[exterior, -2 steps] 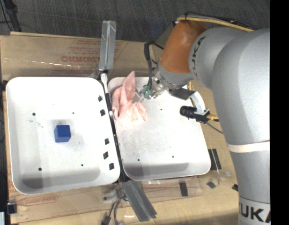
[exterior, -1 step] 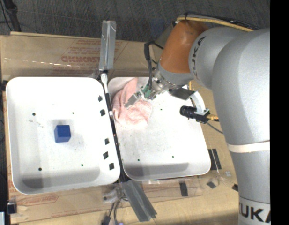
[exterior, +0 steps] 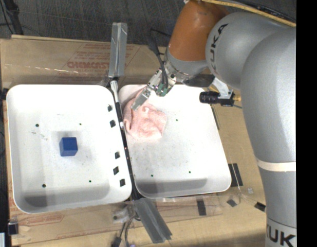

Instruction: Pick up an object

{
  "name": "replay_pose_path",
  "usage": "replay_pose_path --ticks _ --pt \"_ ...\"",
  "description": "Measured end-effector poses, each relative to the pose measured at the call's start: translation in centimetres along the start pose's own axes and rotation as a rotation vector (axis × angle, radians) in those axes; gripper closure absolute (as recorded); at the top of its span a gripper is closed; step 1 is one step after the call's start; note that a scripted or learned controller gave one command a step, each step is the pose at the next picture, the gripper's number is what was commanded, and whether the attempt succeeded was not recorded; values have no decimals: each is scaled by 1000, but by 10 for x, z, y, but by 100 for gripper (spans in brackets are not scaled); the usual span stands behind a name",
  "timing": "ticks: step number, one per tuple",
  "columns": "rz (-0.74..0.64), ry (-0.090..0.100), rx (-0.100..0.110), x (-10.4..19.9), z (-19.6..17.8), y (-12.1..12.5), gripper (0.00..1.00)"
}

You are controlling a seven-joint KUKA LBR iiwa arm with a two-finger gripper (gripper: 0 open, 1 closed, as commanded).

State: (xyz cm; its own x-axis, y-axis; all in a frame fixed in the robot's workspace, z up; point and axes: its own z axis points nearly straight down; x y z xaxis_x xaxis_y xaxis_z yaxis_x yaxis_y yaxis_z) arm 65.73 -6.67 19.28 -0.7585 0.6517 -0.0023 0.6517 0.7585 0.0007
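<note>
How far the jaws are parted cannot be told; the gripper (exterior: 141, 99) sits at the top edge of a crumpled pink cloth (exterior: 146, 121), touching it near 11 o'clock. The cloth lies in the right bin (exterior: 199, 153), near its upper left corner. At 9 o'clock, well apart, a blue cube (exterior: 69, 146) rests in the left bin (exterior: 24, 138).

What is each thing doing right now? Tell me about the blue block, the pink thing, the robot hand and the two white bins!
blue block: sitting flat in the left bin, alone, untouched.
pink cloth: crumpled in a heap at the right bin's top-left corner.
gripper: low over the cloth's upper edge; grip unclear.
left bin: level on the bench.
right bin: level, beside the left bin.
</note>
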Motion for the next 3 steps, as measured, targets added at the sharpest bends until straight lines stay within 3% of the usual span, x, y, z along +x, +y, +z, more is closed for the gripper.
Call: replay_pose_path --ticks 1,2,3 --pt "80 1 0 -5 99 -66 0" --pt "76 2 0 -5 89 -65 100" --pt "365 0 1 47 0 -4 100"
